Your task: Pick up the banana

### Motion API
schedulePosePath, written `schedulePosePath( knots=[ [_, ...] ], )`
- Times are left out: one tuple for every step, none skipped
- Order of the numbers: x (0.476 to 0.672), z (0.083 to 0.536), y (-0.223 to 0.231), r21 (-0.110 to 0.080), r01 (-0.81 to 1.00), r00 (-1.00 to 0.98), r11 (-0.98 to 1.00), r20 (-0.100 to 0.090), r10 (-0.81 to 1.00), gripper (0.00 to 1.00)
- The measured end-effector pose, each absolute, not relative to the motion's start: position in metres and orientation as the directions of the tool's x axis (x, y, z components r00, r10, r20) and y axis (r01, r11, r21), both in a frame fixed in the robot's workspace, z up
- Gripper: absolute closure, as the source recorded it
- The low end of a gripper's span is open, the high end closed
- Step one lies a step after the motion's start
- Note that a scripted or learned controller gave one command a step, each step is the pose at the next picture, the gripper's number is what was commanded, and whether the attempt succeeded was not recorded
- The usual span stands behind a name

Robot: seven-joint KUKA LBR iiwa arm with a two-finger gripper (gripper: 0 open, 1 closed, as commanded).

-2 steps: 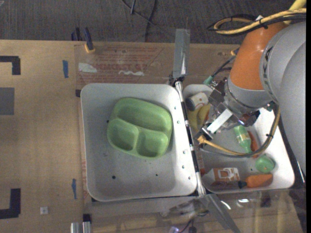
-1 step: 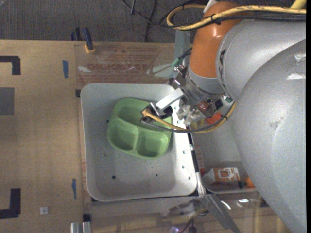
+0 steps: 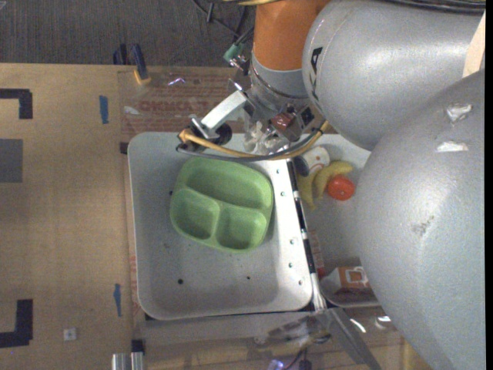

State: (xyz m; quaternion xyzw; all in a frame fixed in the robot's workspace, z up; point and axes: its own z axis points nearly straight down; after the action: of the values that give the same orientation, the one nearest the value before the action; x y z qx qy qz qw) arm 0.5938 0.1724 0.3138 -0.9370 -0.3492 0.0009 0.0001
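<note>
Banana, yellow and curved, lies in the right white bin beside a small orange-red round fruit and close to the wall between the bins. The two-finger gripper hangs over the left white bin's far edge, above a green divided plastic plate; its grip cannot be told.

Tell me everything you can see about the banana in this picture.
The banana is yellow and curved, with a smooth peel; a dark spot shows at its lower end. It lies in the right bin, close to the divider between the bins. An orange-red round object touches its right side, and a small white item lies just above it. The big grey arm covers part of this bin, so the banana's right end is hidden.
</note>
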Motion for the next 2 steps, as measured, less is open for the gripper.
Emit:
schedulePosePath(
  knots=[
    [0.537,0.147,0.224,-0.002,0.573,0.82,-0.82,-0.002,0.573,1.0],
    [0.527,0.115,0.226,0.01,0.612,0.79,-0.791,0.03,0.612,1.0]
  ],
)
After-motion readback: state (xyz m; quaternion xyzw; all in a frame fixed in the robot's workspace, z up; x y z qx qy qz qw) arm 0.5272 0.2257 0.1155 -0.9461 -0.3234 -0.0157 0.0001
